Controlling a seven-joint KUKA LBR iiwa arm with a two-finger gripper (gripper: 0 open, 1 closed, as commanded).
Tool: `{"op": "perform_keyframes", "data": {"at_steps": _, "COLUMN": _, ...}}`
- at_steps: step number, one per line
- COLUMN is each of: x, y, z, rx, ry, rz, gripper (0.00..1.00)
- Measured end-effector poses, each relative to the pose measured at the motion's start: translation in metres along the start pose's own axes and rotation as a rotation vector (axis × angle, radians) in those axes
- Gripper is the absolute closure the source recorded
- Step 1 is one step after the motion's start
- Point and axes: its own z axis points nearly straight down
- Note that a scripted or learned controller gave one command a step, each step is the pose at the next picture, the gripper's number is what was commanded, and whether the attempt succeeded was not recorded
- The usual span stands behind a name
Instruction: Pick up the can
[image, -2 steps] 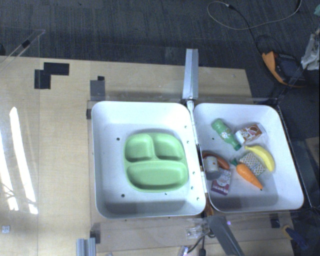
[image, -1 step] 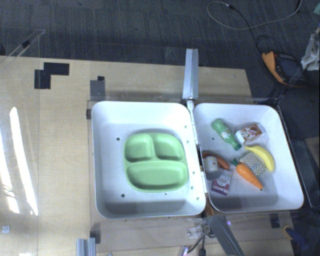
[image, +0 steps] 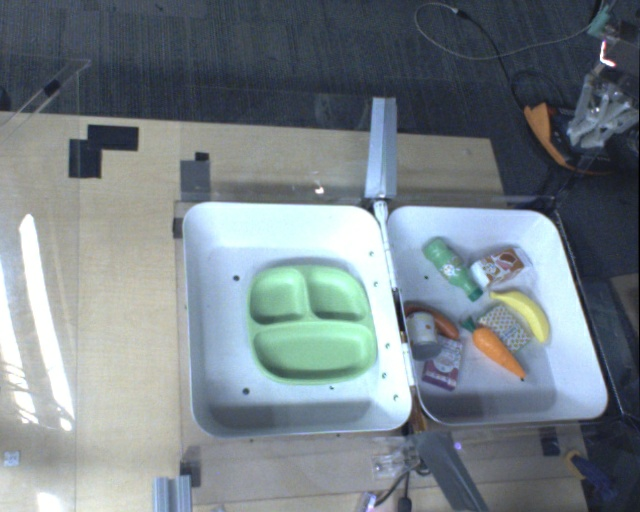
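Several things crowded the can (image: 422, 331), and that was the main hazard. It lay low in the right bin (image: 572, 400), close against the wall next to the left bin (image: 200, 300). A purple packet (image: 443, 366) touched its lower side and a carrot (image: 497, 352) lay near to the right.

What looked like the gripper (image: 598, 118) hung far off at the upper right, outside both bins and well apart from the can. Whether it was clenched or released could not be told at that distance, though nothing was seen in it.

A descent beside the wall would likely have left little room on the can's left side, so the gripper could have struck the rim or pushed the can aside. A grasp set slightly low could have caught the packet instead, or taken both together. The can also looked small and round, so it might have rolled or slipped from an off-centre pinch.

The green bottle (image: 452, 266), the banana (image: 528, 314) and a brown-and-white carton (image: 499, 267) sat farther up the bin and seemed less likely to interfere. A green divided tray (image: 312, 324) sat in the left bin.

No brand or writing could be read. The carton, the packet and the can's grey and red label showed print too small to make out.
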Motion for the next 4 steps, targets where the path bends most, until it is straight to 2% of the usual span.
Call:
{"op": "perform_keyframes", "data": {"at_steps": 1, "x": -0.043, "y": 0.035, "z": 0.001, "rx": 0.001, "ry": -0.001, "rz": 0.077, "gripper": 1.00}}
{"op": "perform_keyframes", "data": {"at_steps": 2, "x": -0.030, "y": 0.029, "z": 0.016, "rx": 0.000, "ry": -0.001, "rz": -0.135, "gripper": 1.00}}
{"op": "perform_keyframes", "data": {"at_steps": 3, "x": -0.046, "y": 0.036, "z": 0.000, "rx": -0.001, "ry": -0.001, "rz": -0.042, "gripper": 1.00}}
{"op": "perform_keyframes", "data": {"at_steps": 4, "x": -0.032, "y": 0.030, "z": 0.001, "rx": 0.001, "ry": -0.001, "rz": 0.097, "gripper": 1.00}}
